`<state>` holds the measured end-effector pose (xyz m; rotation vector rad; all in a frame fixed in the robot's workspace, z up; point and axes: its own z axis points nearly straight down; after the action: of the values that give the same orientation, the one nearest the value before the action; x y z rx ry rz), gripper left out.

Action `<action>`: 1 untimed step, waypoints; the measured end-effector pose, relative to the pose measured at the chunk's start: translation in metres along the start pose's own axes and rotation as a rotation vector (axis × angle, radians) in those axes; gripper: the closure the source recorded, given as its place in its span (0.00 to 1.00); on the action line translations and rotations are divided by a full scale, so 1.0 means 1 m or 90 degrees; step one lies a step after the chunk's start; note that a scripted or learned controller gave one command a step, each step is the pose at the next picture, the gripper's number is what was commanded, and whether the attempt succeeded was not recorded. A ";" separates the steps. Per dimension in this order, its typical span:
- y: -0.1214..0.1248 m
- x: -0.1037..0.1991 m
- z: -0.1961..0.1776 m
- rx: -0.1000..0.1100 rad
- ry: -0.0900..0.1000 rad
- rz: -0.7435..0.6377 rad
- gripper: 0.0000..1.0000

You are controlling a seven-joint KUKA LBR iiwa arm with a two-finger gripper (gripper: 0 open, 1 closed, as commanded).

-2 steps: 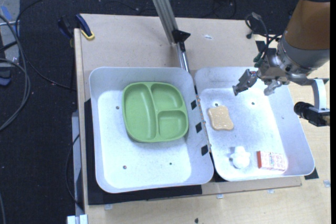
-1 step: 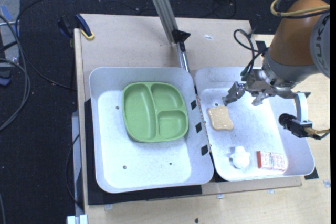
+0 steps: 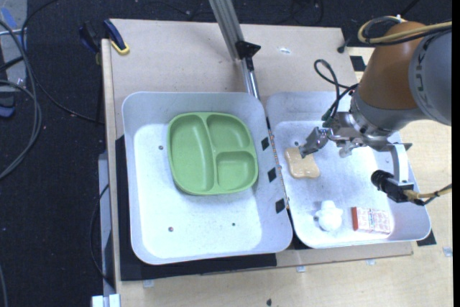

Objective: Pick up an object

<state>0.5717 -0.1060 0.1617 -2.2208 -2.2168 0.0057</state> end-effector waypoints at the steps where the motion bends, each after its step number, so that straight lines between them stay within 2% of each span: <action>1: -0.011 0.003 0.058 0.001 0.001 0.000 0.00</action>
<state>0.5608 -0.1033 0.1041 -2.2191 -2.2162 0.0062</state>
